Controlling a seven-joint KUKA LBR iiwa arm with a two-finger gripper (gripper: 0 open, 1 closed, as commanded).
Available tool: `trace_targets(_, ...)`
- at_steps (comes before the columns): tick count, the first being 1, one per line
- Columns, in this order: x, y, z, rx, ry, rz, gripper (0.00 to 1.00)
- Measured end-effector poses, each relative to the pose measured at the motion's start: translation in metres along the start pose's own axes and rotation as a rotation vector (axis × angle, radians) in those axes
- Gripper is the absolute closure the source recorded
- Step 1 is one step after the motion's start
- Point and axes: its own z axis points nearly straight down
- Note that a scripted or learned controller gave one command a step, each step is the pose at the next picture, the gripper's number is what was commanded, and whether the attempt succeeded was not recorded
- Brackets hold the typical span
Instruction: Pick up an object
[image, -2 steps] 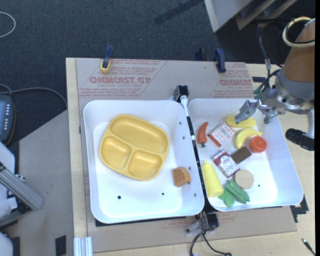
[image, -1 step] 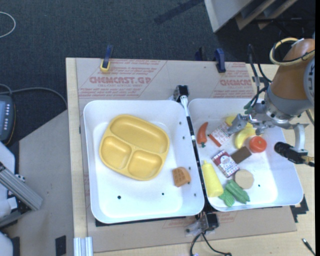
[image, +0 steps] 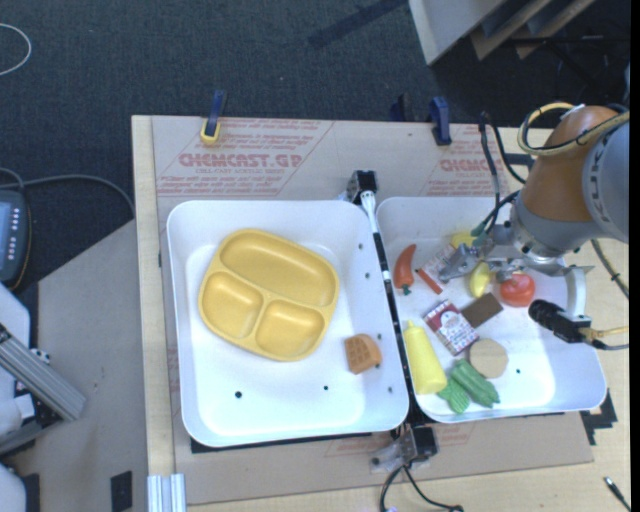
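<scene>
My gripper (image: 462, 262) is low in the upper middle of the right bin (image: 570, 385), among the toy foods. A red chili pepper (image: 403, 268) lies just left of it. A small orange-red piece (image: 430, 281) sits right under its tip. A yellow fruit (image: 481, 279) and a red tomato (image: 516, 289) lie just to its right. Further toward the front are a brown bar (image: 482, 310), a red and white packet (image: 449, 326), a tan disc (image: 488, 357), a yellow bottle (image: 424, 358) and green vegetables (image: 467, 386). Nothing is visibly held.
The left bin (image: 190, 300) holds a yellow divided plate (image: 267, 294) and a small orange-brown block (image: 362, 352) near the divider. A black cable and connector (image: 556, 320) hang from the arm over the right bin's right side.
</scene>
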Motion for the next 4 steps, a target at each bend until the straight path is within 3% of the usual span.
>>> trace_targets(1, -0.001, 0.002, -0.015, -0.008, -0.002, -0.001, 1.0)
trace_targets(4, -0.002, 0.009, -0.134, -0.007, -0.003, -0.002, 1.0)
